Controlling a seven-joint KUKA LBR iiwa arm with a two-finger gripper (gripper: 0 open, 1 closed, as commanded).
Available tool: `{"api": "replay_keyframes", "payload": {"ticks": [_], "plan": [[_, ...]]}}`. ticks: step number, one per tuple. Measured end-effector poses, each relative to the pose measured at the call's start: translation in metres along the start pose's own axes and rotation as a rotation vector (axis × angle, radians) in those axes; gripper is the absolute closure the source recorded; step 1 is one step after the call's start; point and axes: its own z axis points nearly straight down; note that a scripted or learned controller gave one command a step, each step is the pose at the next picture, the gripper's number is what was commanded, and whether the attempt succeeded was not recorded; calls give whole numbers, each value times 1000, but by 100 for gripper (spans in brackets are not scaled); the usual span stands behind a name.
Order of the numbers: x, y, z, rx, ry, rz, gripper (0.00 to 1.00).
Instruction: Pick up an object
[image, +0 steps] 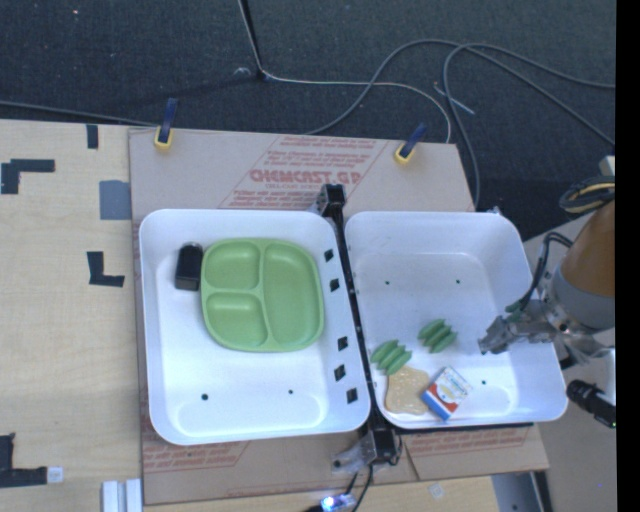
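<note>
In the right bin (440, 235) lie two green ridged pieces (436, 335) (391, 354), a tan flat piece (405, 392) and a small white packet with red and blue print (446, 391). My gripper (498, 337) hangs low over the right side of this bin, to the right of the upper green piece and apart from it. It is above and to the right of the packet. The grey arm with its orange band (592, 250) comes in from the right edge.
The left bin (160, 330) holds a green divided plate (263, 295) with a small black block (188, 267) at its left edge. A black divider (345, 300) runs between the bins. Cables lie on the dark floor behind the bench.
</note>
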Motion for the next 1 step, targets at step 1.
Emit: {"api": "replay_keyframes", "payload": {"ticks": [1], "plan": [[-4, 3, -43, -1, -1, 0, 100]]}}
